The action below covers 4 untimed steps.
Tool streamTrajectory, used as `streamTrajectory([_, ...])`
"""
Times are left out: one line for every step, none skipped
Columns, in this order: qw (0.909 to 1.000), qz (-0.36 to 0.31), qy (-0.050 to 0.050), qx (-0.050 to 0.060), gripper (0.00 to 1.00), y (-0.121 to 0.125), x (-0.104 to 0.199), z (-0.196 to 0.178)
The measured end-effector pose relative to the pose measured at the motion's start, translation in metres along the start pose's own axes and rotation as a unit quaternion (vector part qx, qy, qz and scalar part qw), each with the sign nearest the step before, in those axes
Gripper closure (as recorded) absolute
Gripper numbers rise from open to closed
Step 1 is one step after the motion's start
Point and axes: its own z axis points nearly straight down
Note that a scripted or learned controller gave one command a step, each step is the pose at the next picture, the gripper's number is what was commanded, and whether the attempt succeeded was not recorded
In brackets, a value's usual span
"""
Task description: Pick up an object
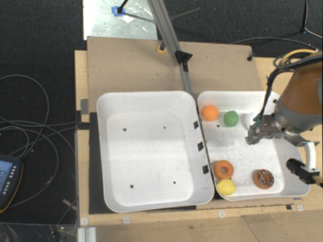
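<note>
Right bin point(242, 98), left to right: orange ball point(209, 113), orange ring point(223, 169) touching yellow ball point(226, 186), green ball point(230, 118), brown doughnut point(263, 178). Gripper point(256, 133) hovers just right of the green ball, nearest it; jaw opening cannot be told, nothing visibly held

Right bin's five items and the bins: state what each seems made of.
Orange ball, green ball, yellow ball: probably matte plastic or foam, evenly coloured, without shine. Orange ring and brown doughnut: likely toy plastic or rubber; the doughnut's top looks speckled. Bins: apparently moulded white plastic, with rounded corners and smooth rims.
</note>
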Motion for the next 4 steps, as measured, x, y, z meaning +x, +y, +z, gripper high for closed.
streamTrajectory([1.0000,0.000,0.000,-0.001,1.00,0.002,0.000,-0.053])
streamTrajectory([1.0000,-0.002,0.002,0.003,1.00,0.005,0.050,-0.042])
streamTrajectory([1.0000,-0.002,0.002,0.002,1.00,0.019,0.100,-0.037])
streamTrajectory([1.0000,-0.003,0.002,0.002,1.00,0.023,0.156,-0.048])
